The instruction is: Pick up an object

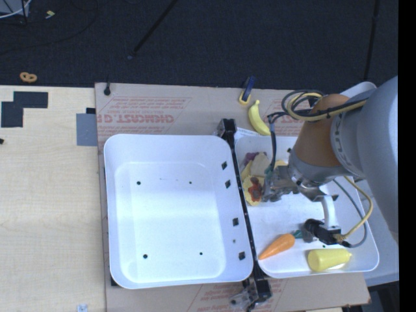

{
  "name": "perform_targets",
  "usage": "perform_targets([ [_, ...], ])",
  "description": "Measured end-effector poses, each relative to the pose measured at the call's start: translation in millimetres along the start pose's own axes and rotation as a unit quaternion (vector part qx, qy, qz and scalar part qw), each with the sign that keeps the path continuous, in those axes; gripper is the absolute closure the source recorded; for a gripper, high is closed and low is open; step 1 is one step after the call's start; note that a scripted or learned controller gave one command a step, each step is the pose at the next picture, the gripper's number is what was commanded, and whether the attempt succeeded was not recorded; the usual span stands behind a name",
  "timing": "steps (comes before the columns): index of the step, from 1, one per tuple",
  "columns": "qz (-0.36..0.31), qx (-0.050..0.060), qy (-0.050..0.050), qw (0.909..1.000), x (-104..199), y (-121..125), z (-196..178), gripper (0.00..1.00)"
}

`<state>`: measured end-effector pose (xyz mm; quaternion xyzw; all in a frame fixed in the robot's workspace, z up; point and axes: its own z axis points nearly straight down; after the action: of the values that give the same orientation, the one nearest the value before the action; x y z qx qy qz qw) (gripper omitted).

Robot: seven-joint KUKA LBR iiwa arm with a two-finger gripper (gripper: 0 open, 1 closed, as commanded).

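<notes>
A brown cardboard sheet with red print lies on a pale wooden bench and carries two white bins side by side. The left bin is shallow, with a few small dark dots on its floor. The right bin sits against it, and a black strip runs along the seam between the two. Dark patches and a grey square mark the bench at the left. A small tan ring rests at the bench's far edge. Beyond lies dark floor with thin cables.
</notes>
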<state>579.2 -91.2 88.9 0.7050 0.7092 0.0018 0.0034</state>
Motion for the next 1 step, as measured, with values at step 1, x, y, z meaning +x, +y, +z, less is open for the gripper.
perform_targets([
  [1,0.001,-0.005,0.0,1.0,8.2,41.0,-196.7,1.0],
])
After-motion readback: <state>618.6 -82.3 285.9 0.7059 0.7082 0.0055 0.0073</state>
